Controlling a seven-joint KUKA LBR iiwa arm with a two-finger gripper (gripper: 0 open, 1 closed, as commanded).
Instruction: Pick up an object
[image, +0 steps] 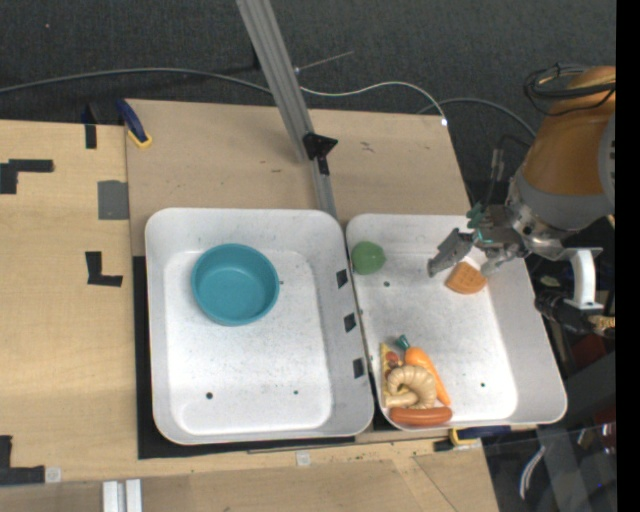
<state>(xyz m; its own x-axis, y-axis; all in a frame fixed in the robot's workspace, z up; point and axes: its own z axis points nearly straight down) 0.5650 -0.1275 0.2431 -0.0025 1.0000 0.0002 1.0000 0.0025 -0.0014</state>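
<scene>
**Fingers spread over orange piece, right bin**

Where the right bin (520, 395) comes nearest the camera, a clump of toy food (413, 385) lies in its front-left corner: pale curled piece, carrot, red sausage, all touching. Left bin (170, 400) beside it holds a blue bowl (236, 284), upright, toward its back-left. Farther back in the right bin, an orange piece (466, 278) sits near the right wall. Gripper (470, 256) hangs over it, fingers (445, 256) parted, one dark tip left of the piece; contact cannot be judged, nothing seen clamped. Green ball (368, 257) rests by the left wall, apart from the gripper. Beyond, a grey pole (285, 85) crosses the table (60, 300).
</scene>
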